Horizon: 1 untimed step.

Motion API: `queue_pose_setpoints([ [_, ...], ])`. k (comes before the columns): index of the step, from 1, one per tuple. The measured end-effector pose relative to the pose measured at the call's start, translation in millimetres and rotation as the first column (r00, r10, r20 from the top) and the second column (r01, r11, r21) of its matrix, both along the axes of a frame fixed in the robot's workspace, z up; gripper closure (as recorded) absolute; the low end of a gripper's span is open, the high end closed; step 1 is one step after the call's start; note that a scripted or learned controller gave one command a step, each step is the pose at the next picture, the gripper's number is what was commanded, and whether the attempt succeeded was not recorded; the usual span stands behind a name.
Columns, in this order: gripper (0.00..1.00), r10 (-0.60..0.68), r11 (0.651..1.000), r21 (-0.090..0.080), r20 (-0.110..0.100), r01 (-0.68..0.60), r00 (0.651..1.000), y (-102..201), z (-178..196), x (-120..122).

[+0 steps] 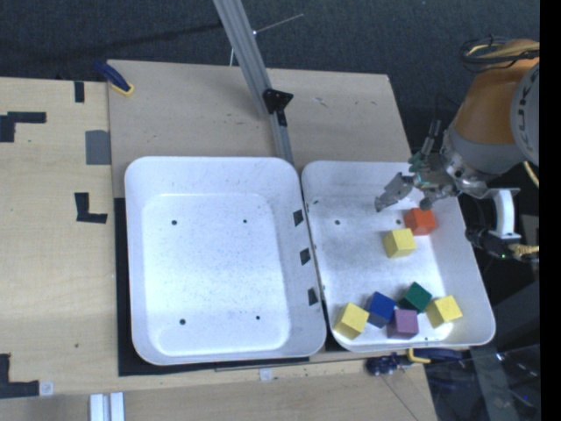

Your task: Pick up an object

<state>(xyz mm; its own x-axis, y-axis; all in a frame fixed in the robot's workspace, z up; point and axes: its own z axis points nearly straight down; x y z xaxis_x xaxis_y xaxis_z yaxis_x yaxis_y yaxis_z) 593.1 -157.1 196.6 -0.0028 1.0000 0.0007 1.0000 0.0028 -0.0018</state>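
Over the right white bin [351,191], my gripper [405,194] hovers with fingers spread apart, just beside the orange cube [422,222].

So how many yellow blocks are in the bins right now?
3, all in the right bin: one mid-bin, one at the front left, one at the front right.

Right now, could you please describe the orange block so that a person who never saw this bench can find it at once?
Look at the right bin of the two white bins. Near its upper right part, just under the gripper, lies the orange block, with a yellow block beside it on the lower left. It is the only orange block, and it lies apart from the cluster of blocks at the bin's lower edge.
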Motion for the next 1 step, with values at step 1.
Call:
queue_pose_setpoints([
  [1,0.0,0.0,1.0,0.0,0.0,0.0,1.0,-0.1,0.0,0.0],
])
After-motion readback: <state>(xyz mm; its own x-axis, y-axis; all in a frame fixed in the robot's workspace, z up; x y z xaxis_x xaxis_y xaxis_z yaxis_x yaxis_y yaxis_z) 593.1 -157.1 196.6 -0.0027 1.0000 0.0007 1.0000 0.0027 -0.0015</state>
